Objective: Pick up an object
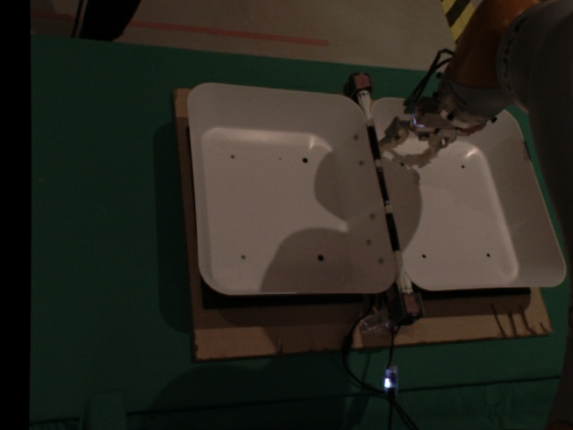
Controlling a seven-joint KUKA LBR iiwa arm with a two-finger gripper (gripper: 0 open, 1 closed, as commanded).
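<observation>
1. While the grey-and-orange arm reaches in, its gripper [414,143] hangs over the shallow white right-hand bin's [501,240] upper left corner.
2. Fingers' spread: cannot tell; no object discernible.
3. Judged searching; next, locate a target.

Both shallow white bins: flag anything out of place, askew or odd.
Nothing stands out. The left white bin and right white bin sit level, side by side on the brown cardboard sheet. The two-finger gripper hangs over the right bin's upper-left corner.

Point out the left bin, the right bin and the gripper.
left bin [260,204]: camera view, on its bare floor.
right bin [474,222]: camera view, on its bare floor.
gripper [414,147]: camera view, midway between its fingertips.
</observation>
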